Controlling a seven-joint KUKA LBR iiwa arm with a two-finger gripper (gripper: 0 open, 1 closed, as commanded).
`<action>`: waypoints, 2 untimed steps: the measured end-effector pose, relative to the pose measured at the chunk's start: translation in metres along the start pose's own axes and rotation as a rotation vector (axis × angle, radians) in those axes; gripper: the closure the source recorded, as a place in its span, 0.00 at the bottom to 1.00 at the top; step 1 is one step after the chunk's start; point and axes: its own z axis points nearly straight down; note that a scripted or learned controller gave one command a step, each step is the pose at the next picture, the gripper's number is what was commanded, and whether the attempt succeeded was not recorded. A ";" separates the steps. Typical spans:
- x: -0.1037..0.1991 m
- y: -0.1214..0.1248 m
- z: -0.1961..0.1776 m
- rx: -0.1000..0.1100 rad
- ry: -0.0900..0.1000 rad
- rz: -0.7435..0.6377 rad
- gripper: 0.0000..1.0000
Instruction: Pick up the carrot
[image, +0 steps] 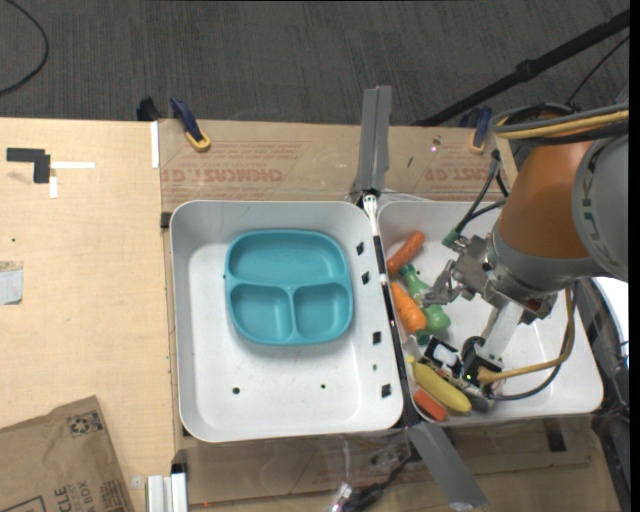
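An orange carrot (407, 308) with a green leafy end (436, 320) lies in the right bin (560, 395), close to the left wall. A second, darker orange tapered piece (404, 251) lies just above it, tilted toward the bin's back. My gripper (440, 289) hangs over the right bin, just right of the carrot and above its green end. The grey arm with its orange band (540, 195) reaches in from the right. Nothing shows between the gripper and the carrot.
A yellow banana (443, 388) and a small red piece (430, 405) lie in the right bin's front left corner. The left bin (200, 380) holds a teal divided plate (290, 286). A metal divider (380, 290) separates the bins.
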 end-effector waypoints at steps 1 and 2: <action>-0.039 0.011 0.034 0.001 0.001 -0.090 0.00; -0.050 0.062 0.133 -0.001 0.002 -0.352 0.00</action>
